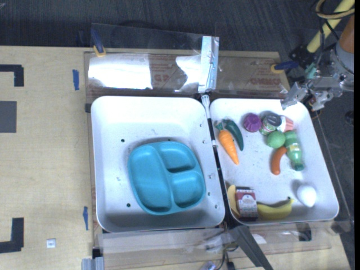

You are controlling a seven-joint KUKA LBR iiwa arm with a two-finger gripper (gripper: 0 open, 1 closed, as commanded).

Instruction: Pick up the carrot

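Clearly the pick is at its start: the gripper [296,97] sits at the far right corner of the right bin [323,176], over the rim, and nothing lies between its fingers. Whether it stands open or closed I cannot tell, as the metal parts blur together there.

The carrot [228,145] lies well away from the jaws, across the bin toward its left wall, orange with a green top, slanting down the bin. A dark green pepper [234,133] lies just beside it on the side nearer the jaws, seemingly touching its leafy end. Between the jaws and the carrot sit a purple piece [252,122], a round grey-rimmed piece [270,120] and a green ball [275,139].

The next move, as I judge it, calls for carrying the gripper over those pieces to hang above the carrot's middle, turning the jaws across its slant, then descending without catching the pepper
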